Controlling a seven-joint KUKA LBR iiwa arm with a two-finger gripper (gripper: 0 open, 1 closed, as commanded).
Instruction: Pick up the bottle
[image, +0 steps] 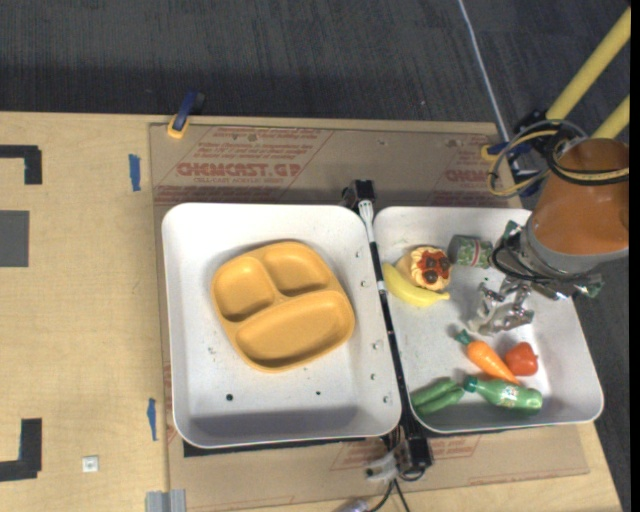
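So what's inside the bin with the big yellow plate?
In the left bin you can see just the yellow divided plate, lying near the middle. Its three sections hold nothing. Whatever is under the plate is covered, so I can't tell.

Even overhead light, soft shadows, perhaps slight blur

Robot lab bench; taped cardboard sheet (300, 160); two white bins (190, 330); toy food; loose cables (520, 150).

I see a tan worktop (80, 300) with black marks and blue tape (134, 172); beyond its far edge, dark grey carpet (250, 50).
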